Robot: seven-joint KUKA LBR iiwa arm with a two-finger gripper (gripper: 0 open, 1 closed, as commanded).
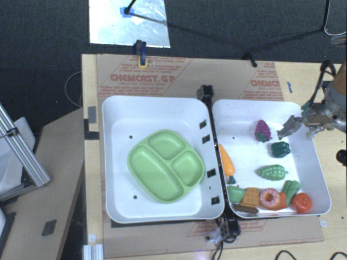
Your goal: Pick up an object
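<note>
Desk [162,72]: brown board, dark carpet beyond. Left bin [116,145] holds a green divided plate [165,166]. Right bin [320,183] holds toy food: purple grapes [262,130] at far side, dark green pepper [280,149], carrot [226,159], donut [269,198], tomato [301,201] near. Tool [290,126] hangs beside the grapes, fingers spread, nothing between them.

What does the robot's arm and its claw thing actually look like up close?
At the right edge, the arm looks grey, with a hint of orange higher up. It ends in a boxy, grey metal gripper with thin, pale fingers. The picture is too blurred to make out any markings.
</note>
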